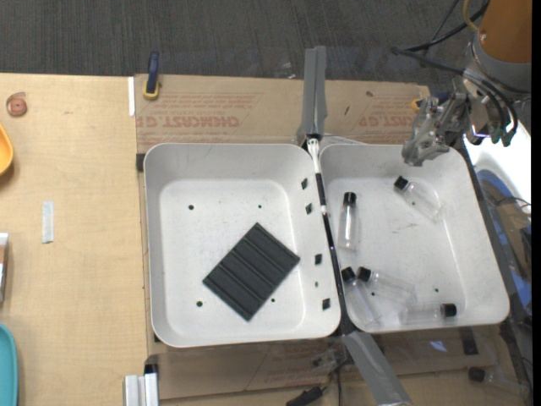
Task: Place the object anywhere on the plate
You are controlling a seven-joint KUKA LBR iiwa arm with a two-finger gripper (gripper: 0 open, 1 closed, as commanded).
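I see the gripper (420, 148) over the right bin's (486, 252) far rim, fingers unreadable, can't tell its opening | clear black-capped vials, one (347, 219) near the divider, lie in that bin | dark ribbed plate (252, 271) in left bin (169, 227) | cardboard (220, 112) print, upside down, reads "CHEMCAST".

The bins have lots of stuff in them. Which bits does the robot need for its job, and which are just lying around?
For the job:
- dark ridged plate in the left bin
- clear vials with black caps in the right bin
- gripper

Just lying about:
- blue-handled clamp
- cardboard sheet
- small red disc
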